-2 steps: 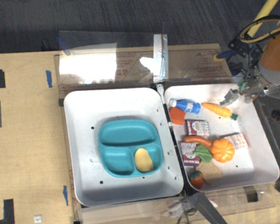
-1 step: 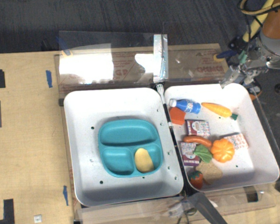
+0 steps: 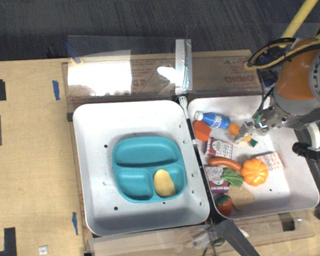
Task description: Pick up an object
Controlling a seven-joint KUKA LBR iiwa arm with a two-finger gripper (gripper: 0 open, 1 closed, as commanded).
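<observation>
From my remote seat I see the arm (image 3: 301,82) coming in from the right over the right bin (image 3: 301,191), its gripper (image 3: 254,128) low at the bin's upper middle. I cannot tell how the pincer stands; a small green and orange bit sits right at its tip, but nothing shows plainly between the tips.

The right bin is crowded. A blue and white bottle (image 3: 214,119) lies near the top left, long axis running left to right, tilted slightly. Just below it sits an orange-red piece (image 3: 202,131), and a small orange object (image 3: 234,129) lies just beside the gripper. Below that lie a printed carton (image 3: 221,147), a red sausage (image 3: 225,163) lying slantwise, a green leafy item (image 3: 232,177) and an orange pumpkin (image 3: 254,171) touching it. A tomato (image 3: 224,204) and a tan piece (image 3: 242,197) sit at the near edge.

The left bin (image 3: 92,173) carries a teal divided tray (image 3: 142,153) with a yellow potato (image 3: 164,183) upright in its lower right compartment.
</observation>
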